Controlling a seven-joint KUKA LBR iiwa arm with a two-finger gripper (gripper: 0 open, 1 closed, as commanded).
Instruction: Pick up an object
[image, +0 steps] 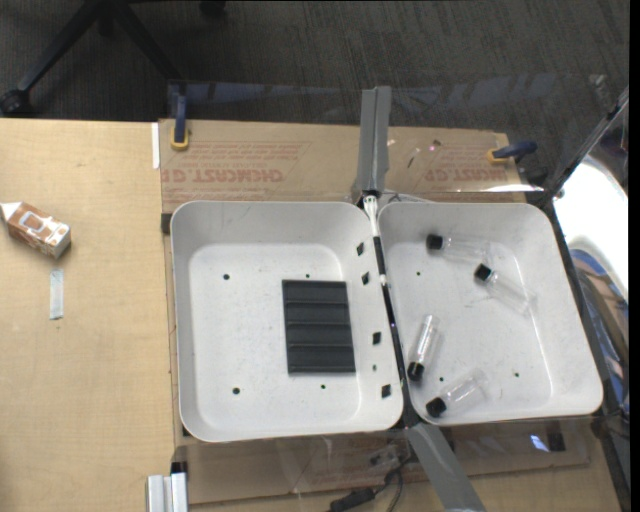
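Left bin (200, 330) holds one black ribbed block (319, 326). Right bin (560, 330) holds four clear vials (423, 345) with black caps.

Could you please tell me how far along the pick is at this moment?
Nothing looks done yet. The black ridged block lies flat in the left bin, and four clear vials with black caps lie loose in the right bin, none lifted. Nothing is in hand. The whole pick is left: reaching in, closing on one object and raising it.
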